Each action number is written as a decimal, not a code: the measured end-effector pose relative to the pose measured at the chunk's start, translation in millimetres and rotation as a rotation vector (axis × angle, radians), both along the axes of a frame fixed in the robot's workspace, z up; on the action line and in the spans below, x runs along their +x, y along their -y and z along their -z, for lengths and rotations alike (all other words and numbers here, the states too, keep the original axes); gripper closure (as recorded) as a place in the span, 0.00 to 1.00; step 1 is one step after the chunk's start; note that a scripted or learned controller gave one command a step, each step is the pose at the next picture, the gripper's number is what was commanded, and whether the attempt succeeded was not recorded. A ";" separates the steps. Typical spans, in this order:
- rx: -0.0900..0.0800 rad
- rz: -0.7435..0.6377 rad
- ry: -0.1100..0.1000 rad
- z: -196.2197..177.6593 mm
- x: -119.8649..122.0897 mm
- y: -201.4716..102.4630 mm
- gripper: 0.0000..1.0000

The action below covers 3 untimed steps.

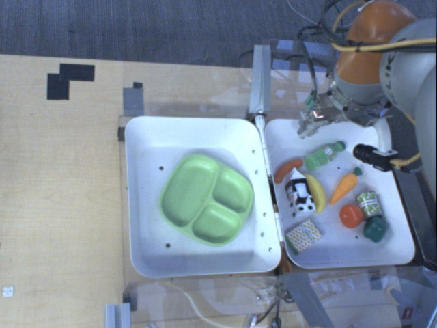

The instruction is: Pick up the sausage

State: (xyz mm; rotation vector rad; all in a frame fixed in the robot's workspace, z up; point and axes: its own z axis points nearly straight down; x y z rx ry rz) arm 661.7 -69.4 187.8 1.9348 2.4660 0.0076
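Pale wooden tabletop [61, 203] across the lower left, with two shallow white bins side by side on it. Left bin [147, 251] holding one large green divided plate [207, 199], three compartments, lying near the middle. Right bin [396, 248] crowded with small items. Grey arm [413, 67] with orange band reaching in from the upper right, claw [313, 123] poised over the far edge of the right bin, above and apart from the items; fingers too small and blurred to read, so open or closed cannot be told, and nothing seen between them. Green bottle [323, 155] lying on its side near the top of the right bin. Sausage [287, 169], reddish-brown, just left of the bottle, lying at a slant close to the bin's left wall. Black-and-white cow figure [298, 193] just below the sausage, with a banana [315, 193] touching its right side. Carrot [344, 187] at a slant further right. Patterned box [303, 236] near the bottom edge. Tomato [351, 215], small green-labelled can [368, 202] and dark green piece [374, 229] clustered at the lower right.
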 end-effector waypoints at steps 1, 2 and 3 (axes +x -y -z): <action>0.000 0.000 -0.001 0.2 -0.1 0.0 0.00; -0.001 -0.088 0.000 78.2 -64.0 43.7 0.00; 0.002 0.177 0.001 99.5 -36.7 20.6 0.00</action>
